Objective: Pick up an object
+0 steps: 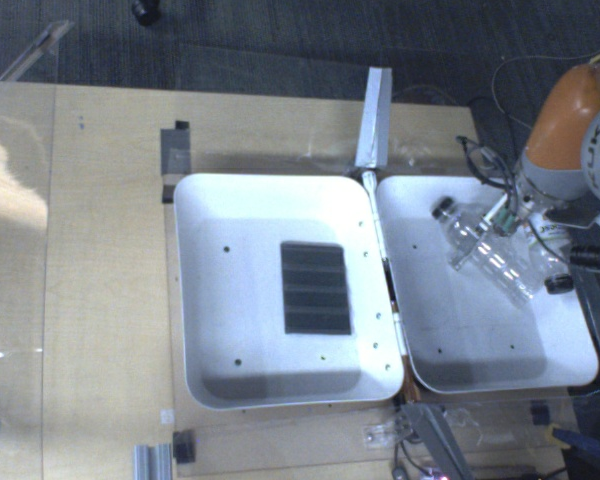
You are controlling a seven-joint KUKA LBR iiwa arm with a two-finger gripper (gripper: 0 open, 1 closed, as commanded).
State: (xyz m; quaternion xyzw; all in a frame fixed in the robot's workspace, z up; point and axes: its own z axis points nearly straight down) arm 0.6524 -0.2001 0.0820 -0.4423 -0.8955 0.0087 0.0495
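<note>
- Gripper (492, 250) hangs low over the right bin (430, 363), in that bin's upper half and toward its far right side, below the grey arm (590, 158) with its orange band
- Whether it is spread wide or closed cannot be told: its clear, glassy parts blur against the white floor of the bin, and nothing is visibly held in it
- Dark ribbed pad (315, 288), the only loose thing that I can make out in either bin, lies flat near the middle of the left bin (205, 268), apart from every wall
- Pad and gripper are well apart, with the two touching bin rims between them; from the gripper the pad lies toward the view's left and a little lower in the frame
- Its long axis runs up and down the frame, roughly parallel to the seam between the bins, and its ribs run across it
- My reading is that the pick has not begun, and the next move calls for a lift over the rims and a crossing into the left bin
- Closing across the pad's short side looks the better bet, though so flat a thing on a smooth floor may well slip free
</note>
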